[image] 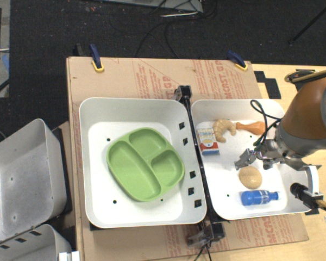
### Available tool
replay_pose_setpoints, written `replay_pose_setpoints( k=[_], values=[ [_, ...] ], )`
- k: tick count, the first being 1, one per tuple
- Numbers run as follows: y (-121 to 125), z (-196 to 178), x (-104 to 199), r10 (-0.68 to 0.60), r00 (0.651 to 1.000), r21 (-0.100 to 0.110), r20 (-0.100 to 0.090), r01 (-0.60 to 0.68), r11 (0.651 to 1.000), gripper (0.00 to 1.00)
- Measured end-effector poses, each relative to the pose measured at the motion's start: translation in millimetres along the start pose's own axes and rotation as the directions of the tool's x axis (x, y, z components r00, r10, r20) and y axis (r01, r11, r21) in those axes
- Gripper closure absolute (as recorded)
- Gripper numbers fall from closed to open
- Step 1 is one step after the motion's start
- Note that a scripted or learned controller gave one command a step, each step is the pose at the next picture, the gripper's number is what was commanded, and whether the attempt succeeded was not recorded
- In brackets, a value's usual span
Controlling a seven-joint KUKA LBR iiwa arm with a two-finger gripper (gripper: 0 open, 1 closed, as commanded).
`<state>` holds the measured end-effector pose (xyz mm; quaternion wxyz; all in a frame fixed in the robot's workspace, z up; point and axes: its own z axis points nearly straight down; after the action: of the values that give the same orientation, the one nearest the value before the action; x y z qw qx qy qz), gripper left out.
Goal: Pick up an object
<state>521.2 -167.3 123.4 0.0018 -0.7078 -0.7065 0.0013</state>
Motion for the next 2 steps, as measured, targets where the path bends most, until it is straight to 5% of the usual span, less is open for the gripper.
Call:
replay_pose_setpoints(
  k=[1, 2],
  values=[
    [0.9, -12.8, 0.6, 0.000, 1.000, -0.004, 0.000, 0.000, 1.000, 1.00],
    [-2.7, -75.0, 2.3, -0.005, 1.000, -0.011, 0.003, 0.005, 1.000, 1.00]
  ],
)
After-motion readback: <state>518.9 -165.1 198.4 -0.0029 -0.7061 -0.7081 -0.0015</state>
